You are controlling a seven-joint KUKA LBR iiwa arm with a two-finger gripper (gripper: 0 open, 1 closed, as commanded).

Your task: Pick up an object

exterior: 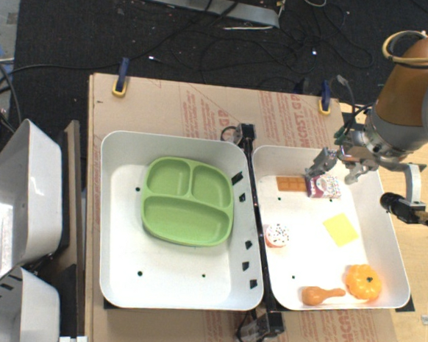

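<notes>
Hovering over the right bin point(393, 256), the gripper point(340, 166) has its fingers spread apart (clamping nothing), just above a pink packet point(323, 187) beside a wafer point(290, 183).

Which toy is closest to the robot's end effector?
The purple-and-white packet, right under the end effector. The pumpkin sits much farther off.

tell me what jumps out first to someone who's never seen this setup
The green divided plate lies alone in the left bin. The right bin holds a scatter of small things: a yellow square, an orange pumpkin at the near right corner and a pink-and-white packet at the far side. The arm's hand hangs right above that packet.
</notes>
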